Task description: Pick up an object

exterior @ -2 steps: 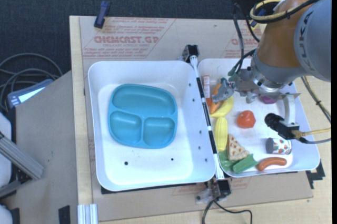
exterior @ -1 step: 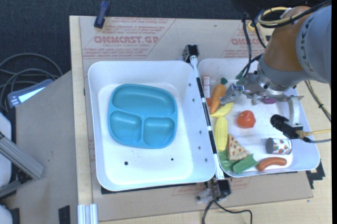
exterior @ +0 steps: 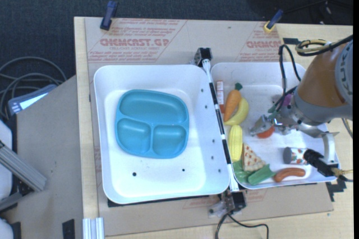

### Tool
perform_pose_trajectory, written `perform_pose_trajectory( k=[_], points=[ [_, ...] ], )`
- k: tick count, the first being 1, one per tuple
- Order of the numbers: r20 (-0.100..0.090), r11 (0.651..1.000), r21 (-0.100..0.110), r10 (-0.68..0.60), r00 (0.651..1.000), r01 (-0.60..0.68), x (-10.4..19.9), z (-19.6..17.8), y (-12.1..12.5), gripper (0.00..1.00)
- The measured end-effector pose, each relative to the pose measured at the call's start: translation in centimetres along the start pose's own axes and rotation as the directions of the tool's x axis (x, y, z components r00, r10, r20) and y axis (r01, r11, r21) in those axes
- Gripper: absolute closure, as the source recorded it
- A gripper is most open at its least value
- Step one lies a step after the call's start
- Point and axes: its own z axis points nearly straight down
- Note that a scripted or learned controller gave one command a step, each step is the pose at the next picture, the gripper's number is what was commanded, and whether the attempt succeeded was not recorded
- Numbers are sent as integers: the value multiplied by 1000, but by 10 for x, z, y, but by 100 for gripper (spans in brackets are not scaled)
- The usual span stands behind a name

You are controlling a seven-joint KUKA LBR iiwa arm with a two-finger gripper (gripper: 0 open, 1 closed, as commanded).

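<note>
Grey arm (exterior: 325,83) with orange band reaching in from right, over right bin (exterior: 255,70). Gripper (exterior: 262,129) hanging low at bin's middle, fingers pinching small red object (exterior: 266,133). Left of it carrot (exterior: 232,100), banana (exterior: 241,113) and corn cob (exterior: 235,142) lying along bin's left wall. Pizza slice (exterior: 252,160), green pepper (exterior: 259,175) and sausage (exterior: 290,173) sitting near edge. Blue divided tray (exterior: 152,123) resting in left bin (exterior: 106,92).
</note>
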Motion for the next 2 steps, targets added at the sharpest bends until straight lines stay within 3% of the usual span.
perform_pose_trajectory(
  k=[1, 2],
  points=[
    [0, 1000, -2, -1, 1000, 1, 1, -10, 1, 100],
    [-1, 1000, -2, -2, 1000, 2, 89, -101, -23, 100]
  ],
)
